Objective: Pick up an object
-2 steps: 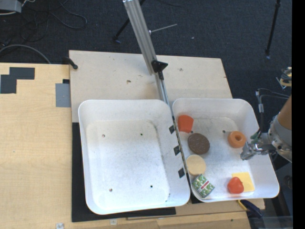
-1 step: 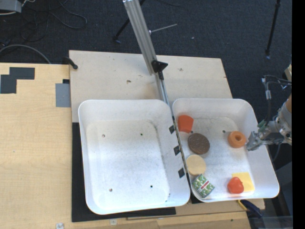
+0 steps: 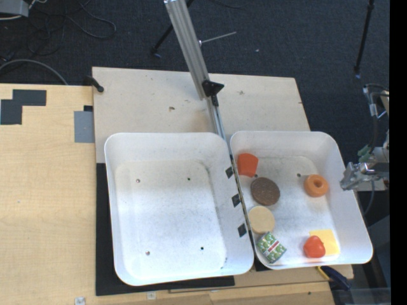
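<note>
Nearest, along the right bin's [image 3: 331, 146] front edge: a green-and-white patterned packet [image 3: 272, 247], a glossy red pepper-like piece [image 3: 314, 247] touching a flat yellow block [image 3: 327, 240]. Farther back: pale round disc [image 3: 261, 220], brown round cookie [image 3: 265, 191], orange ring doughnut [image 3: 316, 185], orange cup-like block [image 3: 247, 164]. Gripper [image 3: 362, 173] outside the bin's right rim, near the doughnut, gripping nothing visible.

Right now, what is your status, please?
Claw at right bin's outer edge, holding nothing. Orange ring-shaped toy nearest, untouched. Nothing in the way.
</note>
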Controlling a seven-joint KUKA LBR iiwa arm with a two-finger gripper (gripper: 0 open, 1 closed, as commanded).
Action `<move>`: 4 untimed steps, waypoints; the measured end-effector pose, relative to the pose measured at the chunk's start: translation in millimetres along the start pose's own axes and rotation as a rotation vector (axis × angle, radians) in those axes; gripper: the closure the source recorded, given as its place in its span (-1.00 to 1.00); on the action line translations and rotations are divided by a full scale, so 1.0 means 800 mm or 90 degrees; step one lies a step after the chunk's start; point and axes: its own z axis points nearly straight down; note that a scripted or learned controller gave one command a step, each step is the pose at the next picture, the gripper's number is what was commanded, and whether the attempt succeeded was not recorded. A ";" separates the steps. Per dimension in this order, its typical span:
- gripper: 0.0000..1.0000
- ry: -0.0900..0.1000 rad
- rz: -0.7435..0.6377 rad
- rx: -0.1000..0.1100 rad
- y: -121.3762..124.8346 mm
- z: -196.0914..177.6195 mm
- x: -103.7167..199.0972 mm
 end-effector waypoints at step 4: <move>1.00 0.002 0.000 0.006 0.045 0.042 0.243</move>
